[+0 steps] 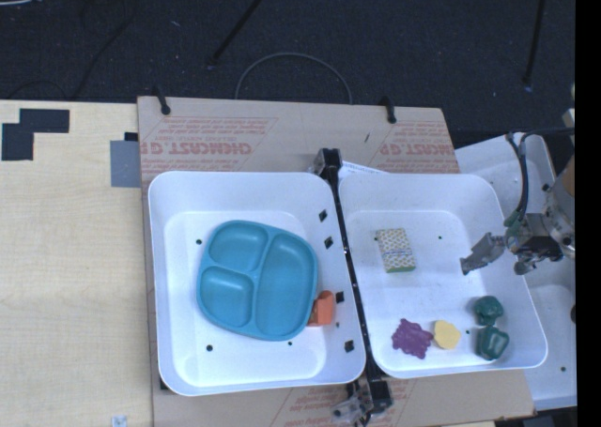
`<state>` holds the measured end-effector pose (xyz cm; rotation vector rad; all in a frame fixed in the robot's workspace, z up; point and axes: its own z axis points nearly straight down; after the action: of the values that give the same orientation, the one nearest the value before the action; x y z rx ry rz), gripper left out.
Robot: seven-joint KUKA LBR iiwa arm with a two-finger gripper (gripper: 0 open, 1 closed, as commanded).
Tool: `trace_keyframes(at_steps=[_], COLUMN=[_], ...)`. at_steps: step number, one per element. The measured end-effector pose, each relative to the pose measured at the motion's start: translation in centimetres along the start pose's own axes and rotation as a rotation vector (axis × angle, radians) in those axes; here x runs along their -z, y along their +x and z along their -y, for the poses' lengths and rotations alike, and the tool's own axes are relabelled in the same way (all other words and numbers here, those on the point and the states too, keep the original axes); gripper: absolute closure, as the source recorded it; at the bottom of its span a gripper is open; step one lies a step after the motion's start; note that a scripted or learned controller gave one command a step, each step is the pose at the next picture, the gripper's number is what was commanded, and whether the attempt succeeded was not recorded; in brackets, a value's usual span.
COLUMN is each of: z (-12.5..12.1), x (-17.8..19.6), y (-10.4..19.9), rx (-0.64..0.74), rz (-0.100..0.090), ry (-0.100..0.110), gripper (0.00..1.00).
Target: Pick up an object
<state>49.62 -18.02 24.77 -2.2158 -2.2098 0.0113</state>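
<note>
Looking down, we see two white bins on the counter (pixel 66 275). Left bin (pixel 178 228) has a blue divided plate (pixel 256 279) w/ an orange block (pixel 325 308) touching its right edge. Right bin (pixel 423 195): patterned sponge (pixel 396 250), green pepper (pixel 489 327), purple toy (pixel 411 337), yellow piece (pixel 447 334). Hand (pixel 484 254) at right bin's right side, clear of everything; can't tell if shut.

The gripper (pixel 498 256) was a small assembly of grey and dark metal parts, with one pale grey finger (pixel 479 254) jutting out as a blunt, angular tab. A black cable (pixel 522 172) rose from it in a narrow loop, and a short green-tinted piece showed near where the cable met the body. Further detail of the wrist was too blurred to make out.
</note>
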Motion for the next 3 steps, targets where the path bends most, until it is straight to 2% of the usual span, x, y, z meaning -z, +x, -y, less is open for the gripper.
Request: trace_keyframes(at_steps=[1, 2, 3], z=[-0.2, -0.3, -0.3], x=[0.5, -4.1, -10.4], y=[0.0, -0.7, -0.2], rx=[0.002, 0.002, 0.003], rz=[0.002, 0.001, 0.0], ry=[-0.01, -0.007, -0.006], gripper=[0.0, 0.0, 0.0])
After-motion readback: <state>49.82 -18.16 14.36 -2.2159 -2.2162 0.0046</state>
